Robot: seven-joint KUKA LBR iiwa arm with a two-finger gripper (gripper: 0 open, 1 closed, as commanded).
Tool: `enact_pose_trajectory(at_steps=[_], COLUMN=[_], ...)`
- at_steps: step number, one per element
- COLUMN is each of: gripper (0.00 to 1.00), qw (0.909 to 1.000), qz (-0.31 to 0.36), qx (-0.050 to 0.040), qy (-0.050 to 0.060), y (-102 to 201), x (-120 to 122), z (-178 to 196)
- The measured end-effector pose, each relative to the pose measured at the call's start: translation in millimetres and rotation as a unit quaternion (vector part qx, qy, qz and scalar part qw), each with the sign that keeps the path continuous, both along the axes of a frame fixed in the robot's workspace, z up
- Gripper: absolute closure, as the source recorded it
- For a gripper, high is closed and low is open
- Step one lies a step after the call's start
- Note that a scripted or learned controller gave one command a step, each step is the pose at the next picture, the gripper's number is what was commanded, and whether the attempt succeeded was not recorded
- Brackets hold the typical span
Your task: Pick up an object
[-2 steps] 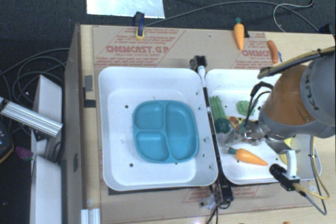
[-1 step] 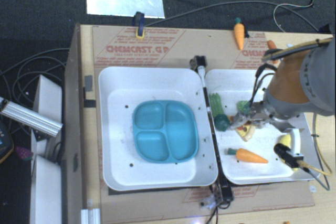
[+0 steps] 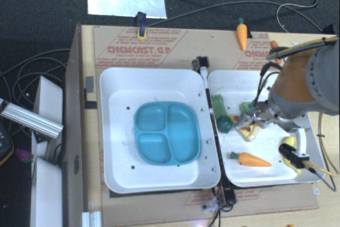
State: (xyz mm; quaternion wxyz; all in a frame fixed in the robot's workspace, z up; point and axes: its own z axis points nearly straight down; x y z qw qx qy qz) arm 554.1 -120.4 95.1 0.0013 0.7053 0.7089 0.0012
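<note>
Closest to us lay a toy carrot (image 3: 254,160) near the front of the right bin (image 3: 234,178), apart from our gripper (image 3: 247,124). That gripper hung low over a cluster of small toys (image 3: 245,120) mid-bin, beside a green vegetable (image 3: 220,112) along the divider. Nothing was visibly lifted, so we judged the pick unfinished. The left bin (image 3: 114,114) held a blue divided plate (image 3: 167,132).

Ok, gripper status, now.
Gripper: low in the right bin, among the toy vegetables beside the green cucumber; open or shut cannot be told.
</note>
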Motion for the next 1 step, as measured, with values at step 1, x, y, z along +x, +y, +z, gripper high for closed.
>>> enact_pose_trajectory(at_steps=[1], gripper=[1.00], qw=[1.0000], qz=[0.000], qx=[0.0005], qy=[0.000], y=[71.4], x=[-10.8], z=[89.9])
